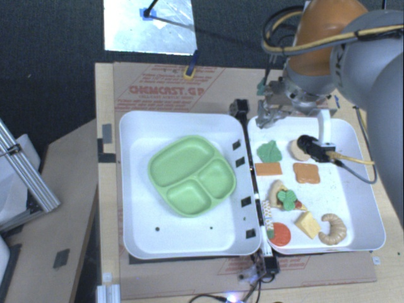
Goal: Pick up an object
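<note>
The gripper (270, 113) hangs over the far left corner of the right bin (360, 188); its grip cannot be told. That bin holds toy food: a green leaf (269, 150), orange slice (307, 173), cheese wedge (307, 224), croissant (333, 228), tomato (279, 234). The left bin (136, 188) holds 1 green divided plate (192, 174).

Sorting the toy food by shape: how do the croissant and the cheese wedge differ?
The croissant is curved and tan-brown, while the cheese wedge is straight-edged and pale yellow. The croissant lies nearer the right bin's corner, the cheese wedge to its left. Both lie side by side in that bin.
</note>
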Tool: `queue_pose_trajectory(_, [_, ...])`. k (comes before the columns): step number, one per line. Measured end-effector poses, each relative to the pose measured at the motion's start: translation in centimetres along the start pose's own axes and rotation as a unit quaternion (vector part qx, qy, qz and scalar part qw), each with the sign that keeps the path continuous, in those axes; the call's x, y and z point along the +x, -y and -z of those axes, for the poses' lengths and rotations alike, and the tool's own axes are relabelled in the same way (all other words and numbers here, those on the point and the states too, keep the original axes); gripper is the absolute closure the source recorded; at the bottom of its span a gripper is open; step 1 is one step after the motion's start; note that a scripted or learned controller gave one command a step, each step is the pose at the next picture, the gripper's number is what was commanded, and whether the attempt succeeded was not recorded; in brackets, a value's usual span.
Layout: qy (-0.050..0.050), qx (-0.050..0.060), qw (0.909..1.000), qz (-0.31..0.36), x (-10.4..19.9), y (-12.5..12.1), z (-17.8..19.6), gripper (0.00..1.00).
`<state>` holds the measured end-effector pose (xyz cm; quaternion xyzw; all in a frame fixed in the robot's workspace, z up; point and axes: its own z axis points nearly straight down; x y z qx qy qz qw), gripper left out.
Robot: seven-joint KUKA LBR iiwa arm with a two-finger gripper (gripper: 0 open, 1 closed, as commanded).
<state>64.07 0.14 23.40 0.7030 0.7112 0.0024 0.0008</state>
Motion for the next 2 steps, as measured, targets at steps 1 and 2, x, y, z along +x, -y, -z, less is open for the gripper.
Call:
queue_pose_trajectory(1, [0.000,0.001,1.0000,-0.001,5.1,-1.4,-1.6,1.00])
queue_pose_trajectory(2, [0.000,0.000,1.0000,-0.002,8.4,-3.0,0.1,1.00])
